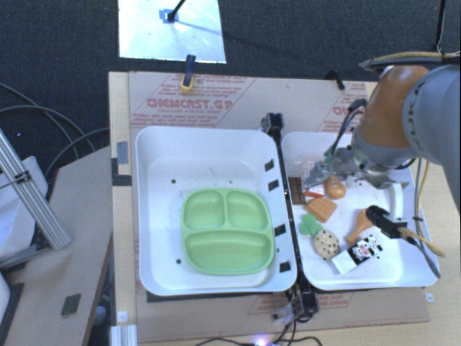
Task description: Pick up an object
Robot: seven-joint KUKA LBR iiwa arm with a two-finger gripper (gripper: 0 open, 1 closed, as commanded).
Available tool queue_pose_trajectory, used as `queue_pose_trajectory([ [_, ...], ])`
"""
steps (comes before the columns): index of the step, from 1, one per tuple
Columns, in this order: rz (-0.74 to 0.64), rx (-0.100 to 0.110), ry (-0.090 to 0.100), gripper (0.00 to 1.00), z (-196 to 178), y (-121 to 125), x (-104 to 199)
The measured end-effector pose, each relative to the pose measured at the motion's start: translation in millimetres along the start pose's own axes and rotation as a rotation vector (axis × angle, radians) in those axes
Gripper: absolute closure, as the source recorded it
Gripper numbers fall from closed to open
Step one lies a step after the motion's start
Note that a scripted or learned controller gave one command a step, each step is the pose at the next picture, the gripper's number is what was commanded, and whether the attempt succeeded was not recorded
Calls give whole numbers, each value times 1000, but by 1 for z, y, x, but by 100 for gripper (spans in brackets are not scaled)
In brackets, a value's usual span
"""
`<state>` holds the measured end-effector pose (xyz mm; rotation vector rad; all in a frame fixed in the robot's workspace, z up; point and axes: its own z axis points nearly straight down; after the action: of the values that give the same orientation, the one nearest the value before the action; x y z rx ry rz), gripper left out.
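Hovering low in the right bin (392, 267), the tool (322, 170) sits just beside an orange rounded toy (336, 188); whether it is clenched or released, I cannot tell. Centring over that toy, clear of the orange wedge (322, 209), should give a cleaner grasp.

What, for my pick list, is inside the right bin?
An orange wedge, a green piece, a speckled cookie, a cow-patterned carton, other orange toys. The arm covers the bin's far right part; anything beneath is hidden.
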<state>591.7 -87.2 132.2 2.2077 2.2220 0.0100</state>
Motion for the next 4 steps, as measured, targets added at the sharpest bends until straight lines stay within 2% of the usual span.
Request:
queue_pose_trajectory([
  [1,11,11,3,0,48,-59,-30],
  [2,9,5,2,0,45,-105,-57],
  [3,-1,2,0,0,46,-31,-48],
  [4,6,15,4,0,48,-90,-29],
])
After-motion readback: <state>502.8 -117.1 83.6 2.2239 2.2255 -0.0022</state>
